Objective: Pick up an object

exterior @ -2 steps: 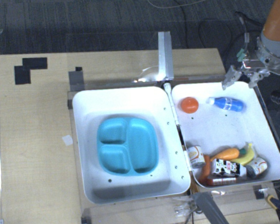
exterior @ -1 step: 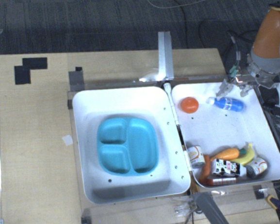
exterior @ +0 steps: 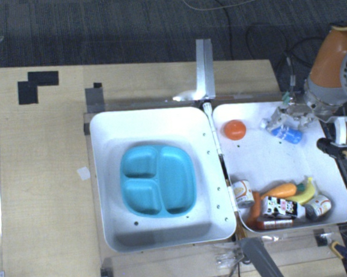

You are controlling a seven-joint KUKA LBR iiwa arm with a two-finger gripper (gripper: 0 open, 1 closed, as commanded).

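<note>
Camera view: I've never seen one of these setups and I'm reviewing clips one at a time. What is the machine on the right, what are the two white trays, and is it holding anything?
This single picture is taken from a fixed camera above a wooden bench, looking down at a slant. The grey and orange shape at the right edge is a robot arm; its gripper hangs low over the far end of the right bin, right above a small blue object. Whether it grips that object is not clear from here. The two white trays are shallow bins. The left bin holds a blue divided plate. The right bin has an orange ball lying alone, and a pile at its near end, including a toy carrot, a banana and a small can.
</note>
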